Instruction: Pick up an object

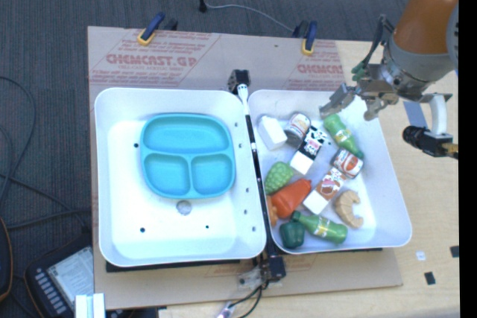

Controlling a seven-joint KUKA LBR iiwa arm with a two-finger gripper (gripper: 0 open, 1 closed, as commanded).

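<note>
The two fingers (339,98) are spread wide apart, with nothing seen between them. One tip is placed at the left, the other fingertip (370,110) at the right, and the gripper (355,104) is hung over the far right part of the right bin (395,197). Just below and between the tips a green bottle (340,130) is found, lying tilted; whether it is touched by a finger cannot be told.

A failed grasp is judged the main risk. The bottle is rounded and lies at a slant, so it could be squeezed out sideways or rolled away as the fingers close. Crowding adds to this: a small can (299,125) and a black-and-white carton (316,139) are lying close to the left, and either could be struck or pinched along with the bottle.

Nearer in the same bin, a red-labelled can (347,163), an orange carrot (290,196) and a green pepper (292,234) are heaped close together. In the left bin (112,160) a blue divided tray (186,155) is set.
</note>
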